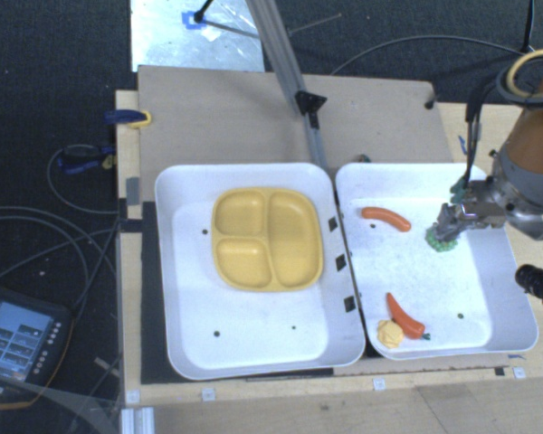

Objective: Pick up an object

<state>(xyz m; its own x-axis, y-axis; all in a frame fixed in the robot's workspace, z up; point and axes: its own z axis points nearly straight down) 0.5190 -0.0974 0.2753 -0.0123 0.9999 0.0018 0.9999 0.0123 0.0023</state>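
Hand (pixel 452 226) sits low over the green object (pixel 441 240) in the right bin (pixel 502 269), grip state unclear; next, a secure lift.

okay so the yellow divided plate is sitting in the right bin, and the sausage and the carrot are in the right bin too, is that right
Not quite. The yellow divided plate sits in the left bin, not the right one. The camera view shows it there. The rest holds: the sausage and the carrot both lie in the right bin.
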